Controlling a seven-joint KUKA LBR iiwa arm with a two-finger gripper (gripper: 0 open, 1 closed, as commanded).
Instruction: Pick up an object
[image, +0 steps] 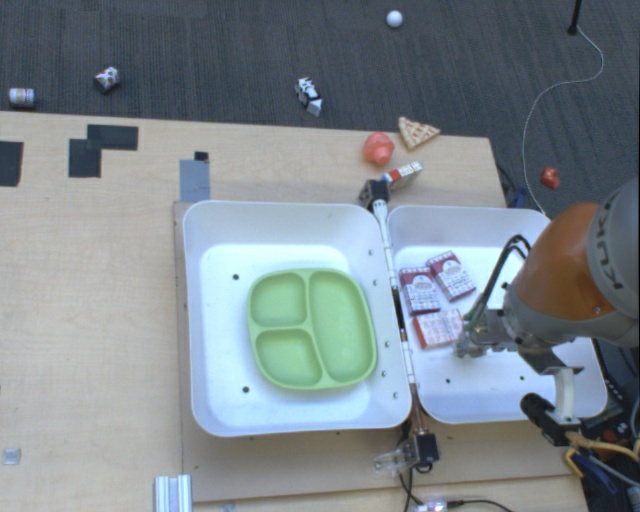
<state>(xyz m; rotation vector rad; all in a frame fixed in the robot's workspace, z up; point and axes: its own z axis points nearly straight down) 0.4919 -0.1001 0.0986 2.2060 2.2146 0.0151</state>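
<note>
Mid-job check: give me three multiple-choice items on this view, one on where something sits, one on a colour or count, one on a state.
1. Where is the green divided tray?
A. Left bin
B. Right bin
C. On the bench outside the bins

2. How many compartments does the tray have?
A. Two
B. Three
C. Five

3. The red-and-white packets are:
A. Lying on the right bin floor
B. Stacked on the tray
C. On the carpet

Answers:
1 A, it lies inside the left bin.
2 B, two smaller on its left and one long on its right.
3 A, they lie flat near the bin's left wall, next to the end effector.
</note>
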